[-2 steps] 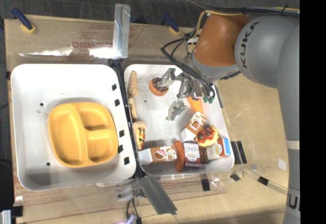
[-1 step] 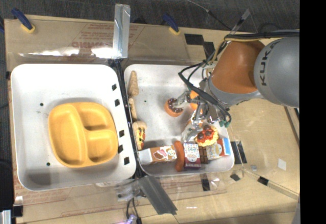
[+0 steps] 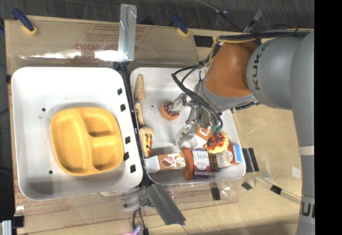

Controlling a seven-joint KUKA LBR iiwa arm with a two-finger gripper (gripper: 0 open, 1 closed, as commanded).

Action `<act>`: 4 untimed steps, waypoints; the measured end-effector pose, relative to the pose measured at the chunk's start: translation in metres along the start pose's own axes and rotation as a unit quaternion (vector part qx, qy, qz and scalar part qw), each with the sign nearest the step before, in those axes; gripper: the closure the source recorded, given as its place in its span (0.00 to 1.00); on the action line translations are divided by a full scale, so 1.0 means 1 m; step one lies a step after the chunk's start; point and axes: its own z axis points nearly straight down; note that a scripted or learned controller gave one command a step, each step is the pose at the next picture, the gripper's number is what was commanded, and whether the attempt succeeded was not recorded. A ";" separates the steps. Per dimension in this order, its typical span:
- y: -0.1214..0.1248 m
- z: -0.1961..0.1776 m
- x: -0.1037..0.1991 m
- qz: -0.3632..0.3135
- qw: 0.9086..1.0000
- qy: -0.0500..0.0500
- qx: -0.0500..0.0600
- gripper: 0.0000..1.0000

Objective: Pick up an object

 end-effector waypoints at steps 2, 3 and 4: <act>-0.043 -0.001 -0.031 -0.063 0.998 -0.002 0.000 0.00; -0.022 0.000 0.046 -0.041 0.999 -0.001 0.000 0.00; 0.012 0.000 0.038 -0.036 0.999 -0.002 0.004 0.00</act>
